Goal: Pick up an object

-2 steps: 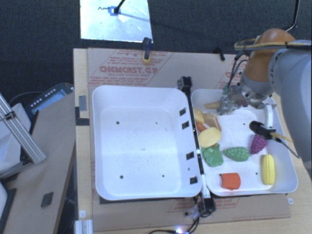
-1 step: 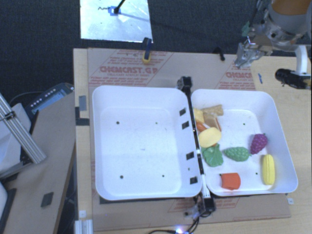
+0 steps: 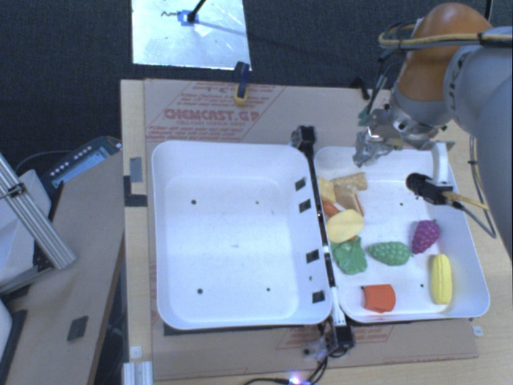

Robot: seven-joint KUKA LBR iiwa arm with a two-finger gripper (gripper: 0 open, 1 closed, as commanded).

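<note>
Here, gripper [image 3: 367,152] hovers just above the tan bread slice [image 3: 350,184] in right bin [image 3: 469,243]; grip state cannot be told

**One fixed camera, high above the bench**

A single camera looks down on the bench [image 3: 264,107] at a slant, from its near edge toward the far edge. It stands back enough to take in both white bins: the left bin [image 3: 232,231] and the right bin [image 3: 469,295]. The arm [image 3: 449,54] enters from the right side. Dark floor lies past the far edge.
</note>
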